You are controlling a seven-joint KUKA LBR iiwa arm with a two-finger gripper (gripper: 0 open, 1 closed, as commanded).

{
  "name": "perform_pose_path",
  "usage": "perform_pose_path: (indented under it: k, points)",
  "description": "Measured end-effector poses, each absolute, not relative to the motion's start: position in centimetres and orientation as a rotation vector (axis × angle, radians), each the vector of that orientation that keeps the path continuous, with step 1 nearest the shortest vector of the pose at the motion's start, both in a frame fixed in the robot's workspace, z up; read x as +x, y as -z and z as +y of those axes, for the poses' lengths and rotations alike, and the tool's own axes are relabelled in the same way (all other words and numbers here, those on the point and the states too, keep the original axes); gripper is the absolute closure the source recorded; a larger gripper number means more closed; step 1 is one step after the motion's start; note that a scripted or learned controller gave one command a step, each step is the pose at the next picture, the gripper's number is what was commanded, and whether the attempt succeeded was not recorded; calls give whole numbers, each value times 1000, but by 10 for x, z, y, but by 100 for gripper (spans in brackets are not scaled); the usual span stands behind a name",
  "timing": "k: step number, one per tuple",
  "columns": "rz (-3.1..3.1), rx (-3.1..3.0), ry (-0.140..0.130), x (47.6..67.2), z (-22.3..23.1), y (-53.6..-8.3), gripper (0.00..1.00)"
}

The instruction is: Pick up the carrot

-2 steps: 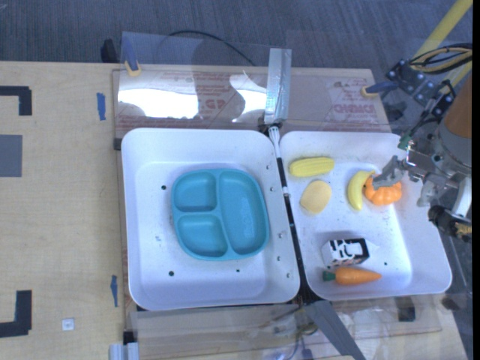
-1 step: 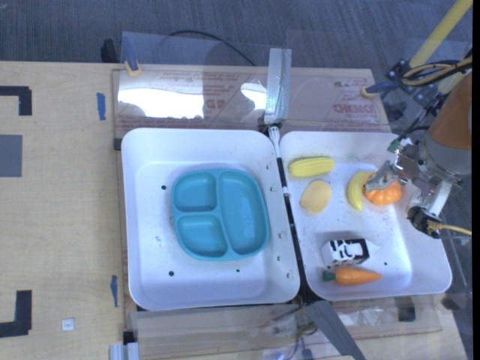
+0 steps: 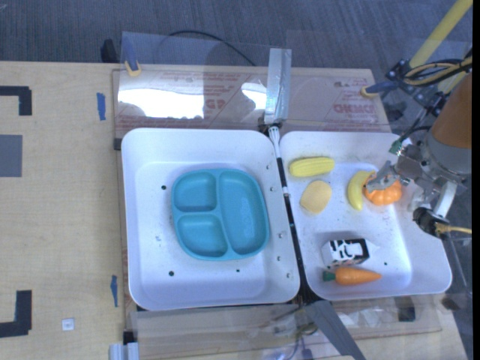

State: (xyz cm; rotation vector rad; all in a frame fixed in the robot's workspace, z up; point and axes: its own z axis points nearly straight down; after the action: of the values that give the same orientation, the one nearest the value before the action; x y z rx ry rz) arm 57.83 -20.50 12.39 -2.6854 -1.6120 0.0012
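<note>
A: Where is the carrot [image 3: 356, 277]?

B: In the right bin [image 3: 427, 276], at that bin's front edge, just in front of the small black-and-white toy [image 3: 346, 250]. Its long axis runs roughly along the front wall, green stub toward the divider between the bins, pointed tip toward the arm's side.

A: And the gripper [image 3: 391, 177]?

B: At the right bin's far right side, by the orange pumpkin-like piece [image 3: 384, 194] and the banana [image 3: 357, 190]. Whether it's released or clenched I cannot tell; the wrist hides that.

A: So the carrot lies which way from it?

B: Toward the front of the bin and slightly toward the divider, well apart. I'd judge the gripper must travel frontward, then close across the carrot's narrow width.
</note>
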Motion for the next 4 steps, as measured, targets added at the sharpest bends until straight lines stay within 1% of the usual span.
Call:
perform_pose_path:
  k: [1,2,3,4]
  points:
    - [-1606,-2704,3,576,-207,-156,0]
    - [-1650,-2661,18,593,-199,-98,0]
    - [-1653,-2663,16,593,-200,-108,100]
    - [-1504,-2747,25,568,-201,-92,100]
